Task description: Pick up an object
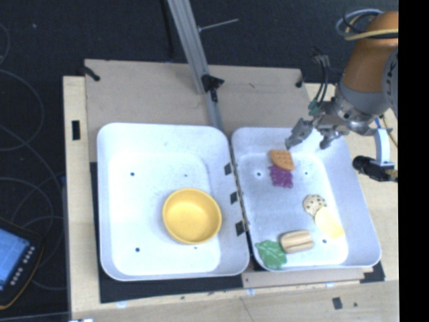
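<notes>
My gripper (pixel 310 140) hangs over the back of the right bin (pixel 348 180), fingers spread open with nothing between them. Just in front and left of it lie an orange wedge (pixel 281 159) and a purple piece (pixel 281 176) touching it. Nearer the front right are a speckled cookie (pixel 312 204) and a pale yellow piece (pixel 329 224). A tan bread roll (pixel 296 241) and a green leafy piece (pixel 271 253) lie at the bin's front edge.
The left bin (pixel 134 153) holds a yellow bowl (pixel 192 215). A grey metal post (pixel 191 39) slants up from the divide between the bins. A tablet (pixel 12 263) lies on the floor at far left.
</notes>
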Controlling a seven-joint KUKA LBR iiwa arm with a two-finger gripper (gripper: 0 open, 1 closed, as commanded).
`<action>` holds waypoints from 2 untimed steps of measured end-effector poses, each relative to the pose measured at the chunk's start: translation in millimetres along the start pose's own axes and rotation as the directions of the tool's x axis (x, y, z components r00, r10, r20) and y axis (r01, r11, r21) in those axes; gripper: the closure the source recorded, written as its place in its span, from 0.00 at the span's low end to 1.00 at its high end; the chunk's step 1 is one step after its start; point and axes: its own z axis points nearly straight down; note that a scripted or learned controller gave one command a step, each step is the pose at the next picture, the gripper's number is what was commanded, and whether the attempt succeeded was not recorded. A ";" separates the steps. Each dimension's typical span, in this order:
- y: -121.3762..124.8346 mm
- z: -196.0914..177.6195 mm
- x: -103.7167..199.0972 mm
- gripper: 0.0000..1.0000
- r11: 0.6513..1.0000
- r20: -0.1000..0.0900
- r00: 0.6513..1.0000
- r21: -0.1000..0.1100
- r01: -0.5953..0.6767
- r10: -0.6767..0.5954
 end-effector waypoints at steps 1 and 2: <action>-5.1 49.1 6.8 0.00 1.000 0.000 1.000 0.001 -0.002 0.002; -8.3 110.4 11.7 0.00 1.000 -0.001 1.000 0.002 -0.003 0.003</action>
